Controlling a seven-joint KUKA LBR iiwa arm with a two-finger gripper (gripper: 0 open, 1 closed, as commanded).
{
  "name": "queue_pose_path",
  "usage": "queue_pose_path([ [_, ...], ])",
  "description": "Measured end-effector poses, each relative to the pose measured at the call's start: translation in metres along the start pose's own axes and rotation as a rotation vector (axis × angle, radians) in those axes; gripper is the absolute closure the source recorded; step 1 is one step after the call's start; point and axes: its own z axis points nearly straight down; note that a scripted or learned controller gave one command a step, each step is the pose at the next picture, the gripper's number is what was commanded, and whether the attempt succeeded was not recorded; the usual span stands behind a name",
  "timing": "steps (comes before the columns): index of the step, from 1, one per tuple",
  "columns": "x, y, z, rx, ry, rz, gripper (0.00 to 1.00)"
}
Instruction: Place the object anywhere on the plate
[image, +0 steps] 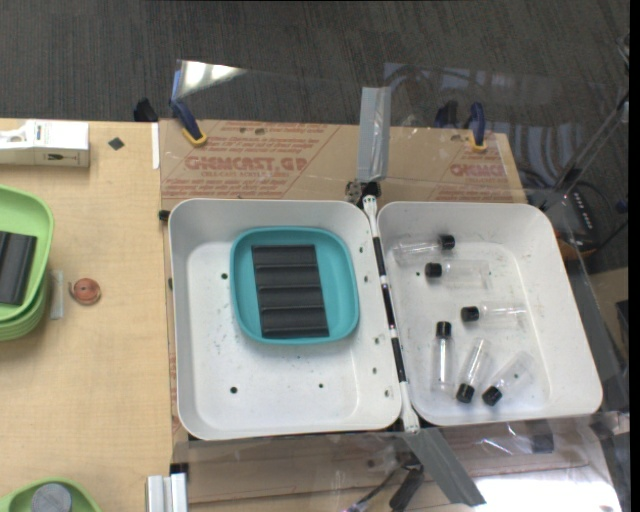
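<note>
- The cardboard sheet (335, 160) lying behind the two bins carries red print. On its left part the large word reads roughly "GEMCAST", with a few more letters after it that I cannot make out.
- On the right part of the same sheet, the same red print shows again, partly cut off.
- The small lines of red print above are too blurred to read.

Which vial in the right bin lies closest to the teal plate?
The vial with its black cap beside the bin's left wall; the other vials lie farther from the teal plate.
</note>
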Motion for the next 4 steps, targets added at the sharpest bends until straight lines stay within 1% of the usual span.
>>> queue_pose_path([
  [2, 0.0085, 0.0012, -0.0008, -0.003, 0.002, -0.005, 0.00],
  [4, 0.0064, 0.0011, 0.0000, -0.001, 0.000, -0.002, 0.00],
])
